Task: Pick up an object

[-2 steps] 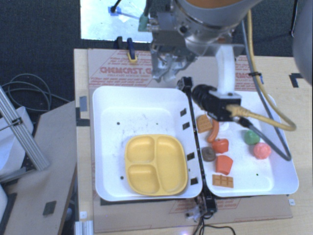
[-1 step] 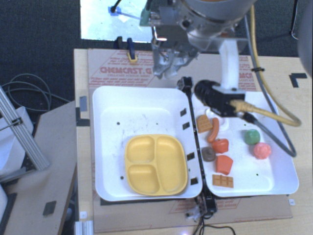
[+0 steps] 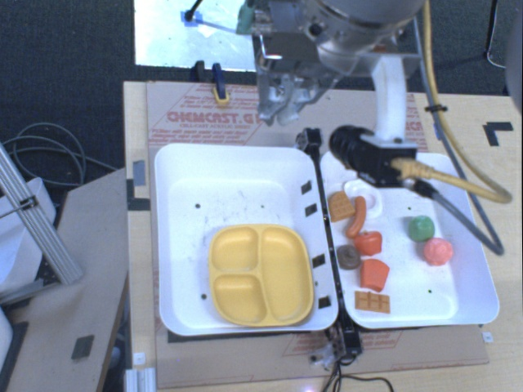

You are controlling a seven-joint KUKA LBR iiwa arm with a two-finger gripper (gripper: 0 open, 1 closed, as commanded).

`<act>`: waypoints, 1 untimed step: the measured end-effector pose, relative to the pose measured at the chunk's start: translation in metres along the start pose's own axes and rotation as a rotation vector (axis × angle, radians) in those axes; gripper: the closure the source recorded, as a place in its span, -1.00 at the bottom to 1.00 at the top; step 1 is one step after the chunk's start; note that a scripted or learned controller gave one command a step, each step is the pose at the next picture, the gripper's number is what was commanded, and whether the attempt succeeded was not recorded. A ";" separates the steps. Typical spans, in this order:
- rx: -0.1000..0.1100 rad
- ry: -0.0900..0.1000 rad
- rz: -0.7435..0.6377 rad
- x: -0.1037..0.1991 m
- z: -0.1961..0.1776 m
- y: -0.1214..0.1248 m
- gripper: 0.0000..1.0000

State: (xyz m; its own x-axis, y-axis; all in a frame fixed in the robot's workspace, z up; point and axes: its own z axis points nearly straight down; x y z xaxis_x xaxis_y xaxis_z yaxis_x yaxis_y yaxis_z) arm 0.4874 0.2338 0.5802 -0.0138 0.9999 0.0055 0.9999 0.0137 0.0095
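1. The gripper hangs high above the bench, beyond the far rim of the left bin. It is blurred and seen from above, so how it is set cannot be told; nothing shows in its grasp.
2. Taking the yellow divided plate as landmark: the gripper is well beyond the plate's far edge, clear of both bins.
3. The plate lies flat in the near half of the left bin, close to the divider between the bins.
4. Everything small enough to pick lies right of the plate, in the right bin: a sausage beside a waffle piece, a dark round piece, two red-orange pieces, a flat cracker, and further right a green ball and a pink ball.
5. No target is engaged yet; I judge the pick is at its start.
6. Risks: the pieces near the divider sit crowded, so a descent there could nudge neighbours or pinch two at once. The balls may roll off under contact. The plate looks too broad and flat to grip, and a black fixture with hoses overhangs the right bin's far corner and could snag the arm.
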 end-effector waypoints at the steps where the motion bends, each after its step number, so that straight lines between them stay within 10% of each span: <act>1: -0.002 0.001 -0.002 0.000 -0.011 0.000 1.00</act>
State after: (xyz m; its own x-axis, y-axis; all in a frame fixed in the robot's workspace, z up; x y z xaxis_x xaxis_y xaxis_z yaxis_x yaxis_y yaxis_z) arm 0.4877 0.2335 0.5914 -0.0157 0.9999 0.0066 0.9998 0.0157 0.0117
